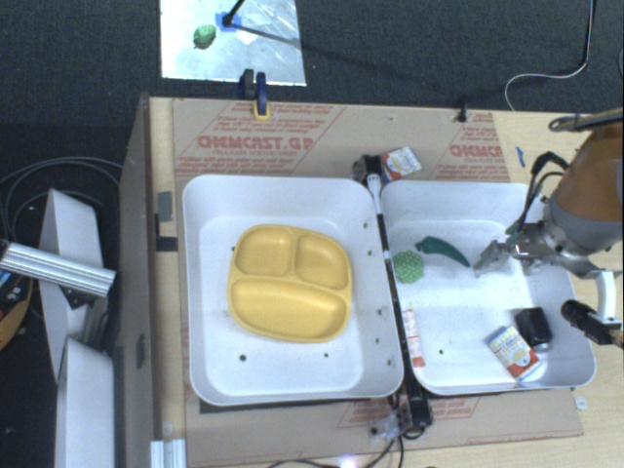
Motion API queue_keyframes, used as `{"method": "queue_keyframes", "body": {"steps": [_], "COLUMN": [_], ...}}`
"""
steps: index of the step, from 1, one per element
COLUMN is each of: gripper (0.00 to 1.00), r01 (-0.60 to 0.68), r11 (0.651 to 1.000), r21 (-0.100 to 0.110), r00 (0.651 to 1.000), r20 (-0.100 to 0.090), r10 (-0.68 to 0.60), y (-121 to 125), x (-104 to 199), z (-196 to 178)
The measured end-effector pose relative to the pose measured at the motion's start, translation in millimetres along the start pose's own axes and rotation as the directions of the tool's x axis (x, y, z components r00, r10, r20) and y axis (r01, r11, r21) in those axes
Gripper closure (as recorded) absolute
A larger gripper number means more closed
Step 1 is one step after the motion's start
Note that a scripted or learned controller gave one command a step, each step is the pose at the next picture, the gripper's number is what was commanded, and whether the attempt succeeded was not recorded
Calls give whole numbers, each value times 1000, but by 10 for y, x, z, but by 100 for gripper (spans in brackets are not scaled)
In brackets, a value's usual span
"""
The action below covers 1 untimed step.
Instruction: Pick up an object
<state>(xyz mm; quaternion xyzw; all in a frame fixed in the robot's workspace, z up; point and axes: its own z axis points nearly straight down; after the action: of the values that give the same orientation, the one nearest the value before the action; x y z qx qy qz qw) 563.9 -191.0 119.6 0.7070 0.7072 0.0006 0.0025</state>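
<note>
The worktop is covered with a brown cardboard sheet with red print, and it carries two shallow white bins side by side. The left bin holds a yellow divided plate with three compartments, lying flat near the middle of the bin. The right bin holds several smaller things.

The arm comes in from the right side, grey with an orange band, and it is over the right part of the right bin. Its gripper points to the left, low over the bin floor. I cannot tell how wide it is, and I see no thing between its parts.

A dark green curved object lies just to the left of the gripper, near it but apart. A light green ball lies by the left wall of the right bin, beside the dark green object. A black block and a small carton with red and blue print lie close together near the front right corner of that bin.
</note>
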Motion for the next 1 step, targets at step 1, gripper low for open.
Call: {"method": "queue_keyframes", "body": {"steps": [1], "gripper": [0], "r01": [2], "r11": [1000], "r21": [6], "r00": [1000], "r20": [-4], "r10": [-2], "y": [-779], "x": [778], "z": [339]}}
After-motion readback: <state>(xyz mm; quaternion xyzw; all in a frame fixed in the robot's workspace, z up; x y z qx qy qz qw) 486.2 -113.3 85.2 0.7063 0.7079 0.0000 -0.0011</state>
